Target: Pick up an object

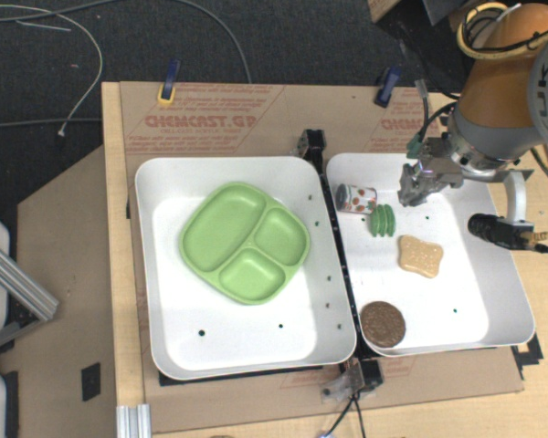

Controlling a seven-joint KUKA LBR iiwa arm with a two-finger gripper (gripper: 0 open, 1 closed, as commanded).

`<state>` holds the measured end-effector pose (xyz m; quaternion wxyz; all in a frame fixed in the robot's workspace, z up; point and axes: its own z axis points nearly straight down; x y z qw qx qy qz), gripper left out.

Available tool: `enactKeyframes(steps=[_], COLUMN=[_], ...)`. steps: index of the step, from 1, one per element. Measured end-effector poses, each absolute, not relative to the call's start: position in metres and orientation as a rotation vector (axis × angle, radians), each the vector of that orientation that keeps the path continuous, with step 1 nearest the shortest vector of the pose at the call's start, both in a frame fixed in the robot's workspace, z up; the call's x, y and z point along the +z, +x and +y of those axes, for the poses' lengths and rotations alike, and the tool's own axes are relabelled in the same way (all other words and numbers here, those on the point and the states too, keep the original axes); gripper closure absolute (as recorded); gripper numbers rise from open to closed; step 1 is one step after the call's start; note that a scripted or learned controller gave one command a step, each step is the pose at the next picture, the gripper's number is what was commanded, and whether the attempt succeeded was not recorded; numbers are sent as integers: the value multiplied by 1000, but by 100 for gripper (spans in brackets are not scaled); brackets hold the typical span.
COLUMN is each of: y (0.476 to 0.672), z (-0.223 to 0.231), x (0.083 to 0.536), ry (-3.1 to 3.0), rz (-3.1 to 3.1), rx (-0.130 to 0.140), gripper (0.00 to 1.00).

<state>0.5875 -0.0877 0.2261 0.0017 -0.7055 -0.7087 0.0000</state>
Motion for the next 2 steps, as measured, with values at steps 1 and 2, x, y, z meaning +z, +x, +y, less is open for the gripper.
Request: enactKeyframes(steps=[1,2], y=[585,589], z=[-31,29], x=[237,235], ry=[-2213,-2215], rz=[-2228,-2226], rx=[-3,-2], gripper=[100,100])
